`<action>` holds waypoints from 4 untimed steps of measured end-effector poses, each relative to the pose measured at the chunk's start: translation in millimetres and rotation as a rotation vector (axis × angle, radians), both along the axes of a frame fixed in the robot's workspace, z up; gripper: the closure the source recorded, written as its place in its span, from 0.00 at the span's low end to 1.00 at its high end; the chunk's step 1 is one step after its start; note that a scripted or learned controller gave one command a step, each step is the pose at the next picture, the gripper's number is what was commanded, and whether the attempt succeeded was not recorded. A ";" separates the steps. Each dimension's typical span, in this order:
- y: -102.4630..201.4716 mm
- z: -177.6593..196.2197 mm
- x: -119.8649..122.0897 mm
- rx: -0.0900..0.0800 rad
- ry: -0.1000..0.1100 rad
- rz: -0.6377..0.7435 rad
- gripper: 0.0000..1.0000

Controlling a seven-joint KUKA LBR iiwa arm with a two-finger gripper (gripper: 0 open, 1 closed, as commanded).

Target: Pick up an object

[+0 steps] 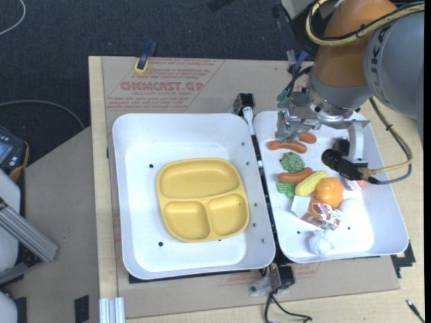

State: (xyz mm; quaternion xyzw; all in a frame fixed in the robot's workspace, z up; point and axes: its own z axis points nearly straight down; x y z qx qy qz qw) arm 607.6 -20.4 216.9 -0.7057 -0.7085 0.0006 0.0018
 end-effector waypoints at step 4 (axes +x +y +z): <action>5.6 1.5 7.3 -0.001 0.000 -0.004 1.00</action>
